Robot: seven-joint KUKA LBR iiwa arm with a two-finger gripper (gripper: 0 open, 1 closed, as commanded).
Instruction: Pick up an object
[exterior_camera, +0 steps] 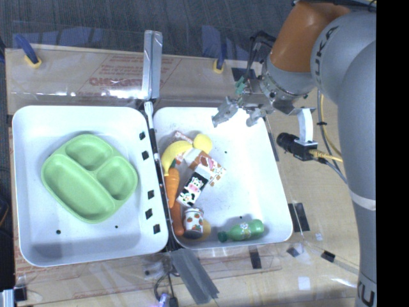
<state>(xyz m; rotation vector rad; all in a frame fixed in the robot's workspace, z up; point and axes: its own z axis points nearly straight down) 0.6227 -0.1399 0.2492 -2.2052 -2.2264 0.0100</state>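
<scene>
The arm hung over the far edge of the right bin (271,171), and the fingers (239,112) were spread open with nothing between them, poised above bare white floor near that bin's far edge. That looked like a hover ahead of a descent rather than a grasp, since every candidate lay nearer the bin's left wall and near edge. Those candidates were bunched together, probably tumbled there at random as a picking pile: one banana (176,153) and one lemon (202,142) against the left wall, one carrot (173,187) running along that wall, two small cow-print cartons (199,179) lying across each other in the middle of the heap, one small can (193,222) at the near left corner, and one green bottle (243,230) on its side along the near edge, a little apart from the rest. The bottle looked the easiest pick, with free room around it. The left bin (25,171) carried one green divided plate (89,176), three compartments, sitting flat near its middle. Two bins sat side by side on the tabletop (192,66).
</scene>
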